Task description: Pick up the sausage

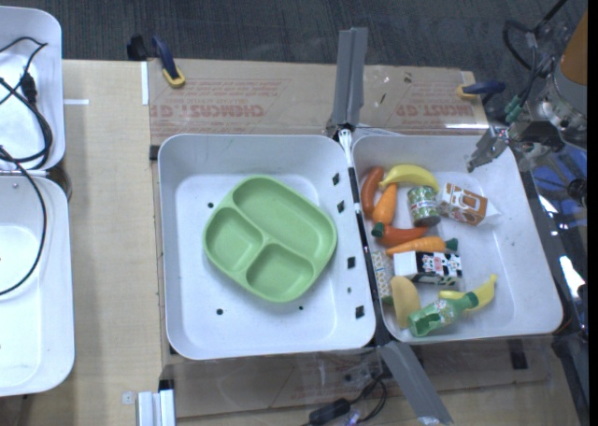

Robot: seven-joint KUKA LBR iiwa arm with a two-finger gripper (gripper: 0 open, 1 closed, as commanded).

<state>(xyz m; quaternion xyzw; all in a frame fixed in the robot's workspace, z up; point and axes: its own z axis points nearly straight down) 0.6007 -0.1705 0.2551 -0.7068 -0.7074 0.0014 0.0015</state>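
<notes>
Fingers point(490, 149) hang over the far right corner of the right bin point(537, 256), dark and thin against the rim; whether they are spread or pressed together cannot be told, and nothing is seen between them. Behind them the grey wrist reaches in from the right among cables. The sausage point(371, 187), reddish-brown, lies near the bin's left wall, well apart from the fingers, touching a carrot point(386, 204) on its right. A banana point(409, 175) curves just beyond, beside a green can point(422, 204) and an orange carton point(464, 205). The left bin point(187, 256) bears a green divided plate point(270, 238). Both bins sit on the worktop point(103, 181).
</notes>
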